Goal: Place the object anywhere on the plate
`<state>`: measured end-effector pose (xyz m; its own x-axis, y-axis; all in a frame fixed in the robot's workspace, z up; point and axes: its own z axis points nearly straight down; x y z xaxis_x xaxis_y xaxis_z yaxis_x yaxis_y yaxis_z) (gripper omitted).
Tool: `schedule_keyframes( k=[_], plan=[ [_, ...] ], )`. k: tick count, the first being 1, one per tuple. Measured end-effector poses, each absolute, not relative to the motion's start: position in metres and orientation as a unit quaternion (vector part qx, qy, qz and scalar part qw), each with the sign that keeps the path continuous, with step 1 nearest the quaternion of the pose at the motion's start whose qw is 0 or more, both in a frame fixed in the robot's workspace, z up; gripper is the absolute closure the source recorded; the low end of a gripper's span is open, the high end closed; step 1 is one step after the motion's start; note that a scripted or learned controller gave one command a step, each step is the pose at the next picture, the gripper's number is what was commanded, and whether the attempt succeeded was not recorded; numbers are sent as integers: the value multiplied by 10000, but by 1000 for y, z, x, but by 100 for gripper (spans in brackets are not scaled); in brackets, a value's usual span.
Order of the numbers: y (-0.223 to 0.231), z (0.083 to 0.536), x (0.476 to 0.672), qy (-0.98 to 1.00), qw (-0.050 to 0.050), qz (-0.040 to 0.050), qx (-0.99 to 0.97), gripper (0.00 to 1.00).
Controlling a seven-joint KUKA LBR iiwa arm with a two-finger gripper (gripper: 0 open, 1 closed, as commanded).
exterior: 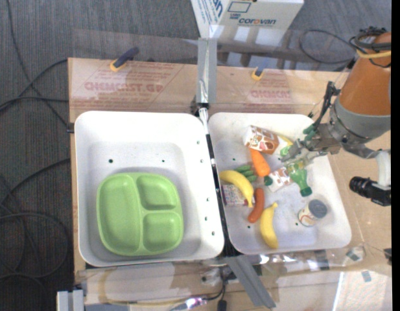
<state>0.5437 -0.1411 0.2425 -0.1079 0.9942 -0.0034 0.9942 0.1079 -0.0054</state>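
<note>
Grey-armed pincer [302,146] hangs over the right white bin [339,229]; you can't tell how it's set. Your risk: toys crowd beneath it, so it may pinch two or slip. Nearest are the green bottle [302,180] and orange carrot [258,162]. Green sectioned plate [141,214] sits well apart, left bin.

A grey carpet [31,37] covers the floor, with thin black cables [18,50] trailing across it at 9 and 10 o'clock. The desk [161,86] has a brown cardboard-like top with faint red printing, and two small clamps, one at 11 o'clock [124,57] and one at 1 o'clock [256,74]. A white carton [251,8] with blue lettering stands at 12 o'clock. A grey metal strip [204,70] runs from it toward the centre. Light is even and soft.
</note>
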Motion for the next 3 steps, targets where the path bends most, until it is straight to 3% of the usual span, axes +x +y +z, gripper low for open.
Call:
schedule_keyframes(
  k=[1, 2, 3],
  plan=[
    [-53, 228, 509, -7734, 24, 20, -6339, 100],
    [33, 243, 517, -8589, 17, 14, -5121, 100],
    [80, 194, 498, -9170, 25, 14, -3988, 100]
  ],
)
